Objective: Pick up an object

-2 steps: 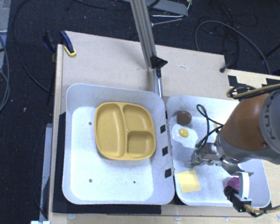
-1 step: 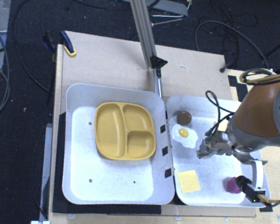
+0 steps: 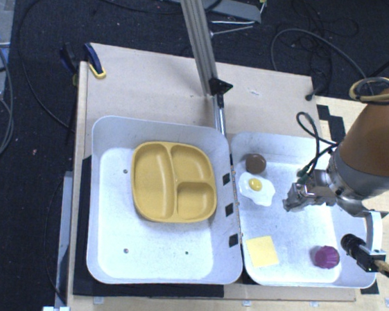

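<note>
Fried egg toy [image 3: 256, 188] is taken as the likeliest pick target. It is laid flat near the left wall of the right bin [image 3: 296, 243], and the gripper [image 3: 294, 199] is seen just to its right.

The bench [image 3: 154, 84] is noted first by size, with the two white bins set side by side on it. The left bin [image 3: 156, 248] is occupied by one thing; the small items are all gathered in the right one, presumably so that they are kept within the arm's reach.

The arm [image 3: 377, 144] is brought in from the right and bent down over the right bin, its wrist angled toward the egg. The gripper is held low, close to the bin floor. Nothing is seen between its tips. Whether it is open or closed cannot be told from this slant; contact with the egg cannot be judged either.

The yellow divided plate [image 3: 175, 182] is laid face up mid left bin, well apart from the gripper.

The yellow cheese slice [image 3: 262, 251] is laid flat at the near left of the right bin. The purple round item [image 3: 326, 257] is placed near its right rim. The brown round item [image 3: 254, 164] is set just behind the egg, nearly touching it.

The pick is judged not yet made. A clean grasp may be hindered by the egg's flatness and the brown item's closeness.
</note>
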Tool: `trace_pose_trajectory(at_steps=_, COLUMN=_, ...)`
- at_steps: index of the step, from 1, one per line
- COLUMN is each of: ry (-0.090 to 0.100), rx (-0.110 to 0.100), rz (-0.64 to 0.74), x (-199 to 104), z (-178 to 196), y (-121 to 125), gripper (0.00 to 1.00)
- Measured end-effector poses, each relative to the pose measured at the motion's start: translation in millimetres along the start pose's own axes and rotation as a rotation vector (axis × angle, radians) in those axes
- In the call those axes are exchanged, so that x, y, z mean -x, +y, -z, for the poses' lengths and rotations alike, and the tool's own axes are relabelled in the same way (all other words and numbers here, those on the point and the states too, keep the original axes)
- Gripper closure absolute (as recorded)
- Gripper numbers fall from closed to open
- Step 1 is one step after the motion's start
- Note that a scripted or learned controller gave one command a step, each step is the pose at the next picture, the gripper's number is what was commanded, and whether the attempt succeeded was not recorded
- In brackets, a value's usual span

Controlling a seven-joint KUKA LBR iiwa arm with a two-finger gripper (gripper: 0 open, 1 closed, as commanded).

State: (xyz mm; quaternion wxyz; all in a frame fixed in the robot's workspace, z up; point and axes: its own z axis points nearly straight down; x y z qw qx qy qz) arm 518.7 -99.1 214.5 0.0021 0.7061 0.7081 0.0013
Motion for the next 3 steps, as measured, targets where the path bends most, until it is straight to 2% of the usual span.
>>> trace_pose_trajectory(at_steps=1, ry=0.002, rx=-0.002, rz=0.005, x=-54.4, z=12.5, y=16.7, gripper=1.00)
trace_pose_trajectory(at_steps=2, ry=0.002, rx=-0.003, rz=0.006, x=-104.2, z=6.9, y=37.3, gripper=1.00)
trace_pose_trajectory(at_steps=3, ry=0.002, rx=-0.004, rz=0.005, x=-149.2, z=4.9, y=42.5, gripper=1.00)
